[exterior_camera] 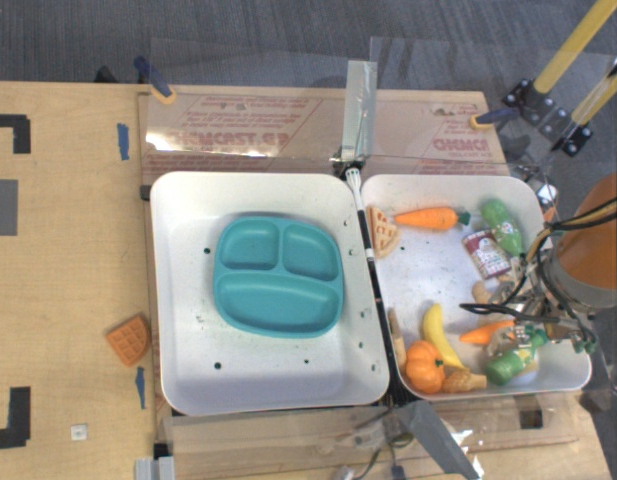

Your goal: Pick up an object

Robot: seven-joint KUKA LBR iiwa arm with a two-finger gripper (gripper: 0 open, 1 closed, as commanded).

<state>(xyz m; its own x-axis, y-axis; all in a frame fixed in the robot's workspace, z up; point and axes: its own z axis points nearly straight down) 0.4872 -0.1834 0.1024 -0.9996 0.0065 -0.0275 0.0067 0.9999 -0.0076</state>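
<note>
gripper (516, 320) grip unclear, low over right bin's (428, 258) small carrot (484, 334) lying crosswise.

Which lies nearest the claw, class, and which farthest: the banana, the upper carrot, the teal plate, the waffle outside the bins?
From the claw:
1. Banana, right bin, just left of it.
2. Upper carrot, right bin, far edge.
3. Teal plate, left bin.
4. Waffle, on the bench, far left.

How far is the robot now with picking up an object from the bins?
Done: the gripper has reached low into the right bin, among the toy food near the small carrot and the green item. In hand: nothing visible between its fingers; cables hide them. Left: grasp and lift one object. The large carrot, banana and small pumpkin lie in the bin.
</note>
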